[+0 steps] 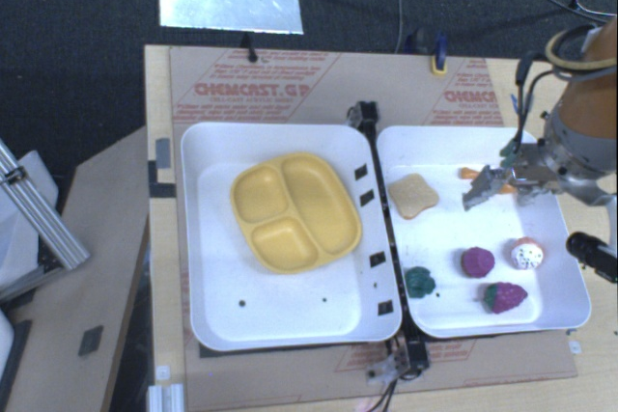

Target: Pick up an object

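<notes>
Overhead, two shallow white bins sit side by side on the table, six small things in the right one.

Left white bin [208, 304] holds one yellow three-compartment plastic plate [294, 209]. Right white bin [560, 299] holds one tan bread-slice toy [413, 196], one orange piece [468, 174], one magenta ball [477, 261], one white-and-orange ball [527, 255], one teal lump [419, 282] and one magenta berry [504, 297] at 5 o'clock. Grey two-finger gripper [480, 191] hovers at 12 o'clock, nothing between its fingers; whether they are apart, cannot tell. Brown board [253, 84] reads "CHEMCAST GP".

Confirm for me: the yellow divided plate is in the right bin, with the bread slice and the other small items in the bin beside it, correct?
Not quite. The camera view shows the yellow divided plate in the left bin; the bread slice and the other small items lie in the right bin.
</notes>
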Robot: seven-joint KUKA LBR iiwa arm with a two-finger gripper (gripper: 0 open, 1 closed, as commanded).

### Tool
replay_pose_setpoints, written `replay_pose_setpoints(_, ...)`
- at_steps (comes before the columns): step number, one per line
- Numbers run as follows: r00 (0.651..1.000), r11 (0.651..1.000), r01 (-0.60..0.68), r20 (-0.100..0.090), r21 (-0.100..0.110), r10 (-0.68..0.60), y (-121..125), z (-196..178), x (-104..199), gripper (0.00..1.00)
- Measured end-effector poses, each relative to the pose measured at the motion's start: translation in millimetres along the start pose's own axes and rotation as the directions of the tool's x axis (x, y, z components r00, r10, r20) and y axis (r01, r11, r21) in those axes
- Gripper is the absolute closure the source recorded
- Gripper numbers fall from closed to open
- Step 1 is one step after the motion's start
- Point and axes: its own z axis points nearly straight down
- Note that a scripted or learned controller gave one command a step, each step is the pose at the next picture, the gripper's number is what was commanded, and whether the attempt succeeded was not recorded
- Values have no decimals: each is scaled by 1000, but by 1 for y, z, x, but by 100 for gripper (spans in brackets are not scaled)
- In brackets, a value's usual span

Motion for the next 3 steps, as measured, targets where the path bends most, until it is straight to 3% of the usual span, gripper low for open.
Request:
replay_pose_setpoints(1, 1000, 1000, 2, 1, -8, -2, 2, -4, 0, 0)
replay_pose_setpoints(3, 1000, 1000, -2, 0, -4, 2, 15, 97, -4, 0)
